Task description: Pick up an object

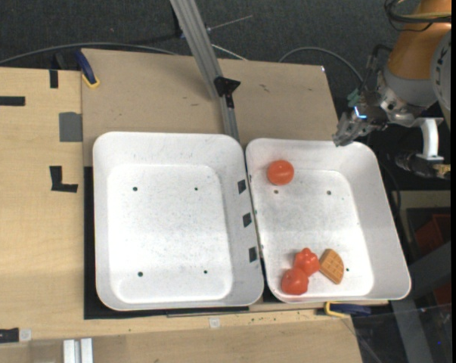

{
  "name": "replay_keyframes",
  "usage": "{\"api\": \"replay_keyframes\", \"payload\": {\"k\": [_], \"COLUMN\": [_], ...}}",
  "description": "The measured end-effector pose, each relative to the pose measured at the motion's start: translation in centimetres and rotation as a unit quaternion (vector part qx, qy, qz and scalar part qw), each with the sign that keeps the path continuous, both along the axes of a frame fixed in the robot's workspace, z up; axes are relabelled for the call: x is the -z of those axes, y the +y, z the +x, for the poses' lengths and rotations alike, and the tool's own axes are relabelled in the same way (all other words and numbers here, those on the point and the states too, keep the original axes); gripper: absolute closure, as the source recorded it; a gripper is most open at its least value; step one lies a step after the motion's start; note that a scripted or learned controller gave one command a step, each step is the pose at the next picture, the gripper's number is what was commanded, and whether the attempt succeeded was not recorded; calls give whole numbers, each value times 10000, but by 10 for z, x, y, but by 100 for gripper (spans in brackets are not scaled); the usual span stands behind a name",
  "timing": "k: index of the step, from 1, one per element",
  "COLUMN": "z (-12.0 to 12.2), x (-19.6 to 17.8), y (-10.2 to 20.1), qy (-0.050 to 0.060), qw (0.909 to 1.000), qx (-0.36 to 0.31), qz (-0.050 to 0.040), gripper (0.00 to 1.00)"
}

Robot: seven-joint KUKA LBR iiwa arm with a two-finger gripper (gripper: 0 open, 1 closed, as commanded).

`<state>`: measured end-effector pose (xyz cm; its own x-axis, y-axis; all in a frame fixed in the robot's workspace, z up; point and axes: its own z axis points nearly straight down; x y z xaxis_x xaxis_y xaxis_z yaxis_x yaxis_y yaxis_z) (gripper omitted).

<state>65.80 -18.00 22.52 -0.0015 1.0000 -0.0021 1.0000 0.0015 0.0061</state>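
Three small things lie in the right bin (pixel 386 225). An orange-red ball (pixel 280 172) sits near the far left corner of that bin, by itself. At the near edge of the same bin, a red toy pepper (pixel 305 261) and a red toy tomato (pixel 294 281) touch each other. A tan waffle-like biscuit (pixel 331 265) lies just beside the pepper, on the side away from the left bin (pixel 114 218). The ball is well apart from these three.

The gripper (pixel 345 136) hangs over the far outer corner of the right bin, just past its rim. It is far from the ball and from the toys at the near edge. Nothing is seen between its tips, and they are too dark and small to tell how wide they stand. The grey arm (pixel 409 82) with its orange band (pixel 432 6) comes down to it from beyond that corner.

The left bin sits tight against the right bin. A grey metal pole (pixel 201 44) leans in from the far side of the bench and ends where the two bins meet.
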Motion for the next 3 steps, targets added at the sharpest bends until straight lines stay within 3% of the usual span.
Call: {"api": "replay_keyframes", "payload": {"k": [1, 3], "z": [0, -31], "x": [4, 16], "y": [0, 108], "qy": [31, 48], "qw": [10000, 10000], "qx": [0, -18], "qz": [4, 18], "gripper": [100, 100]}}
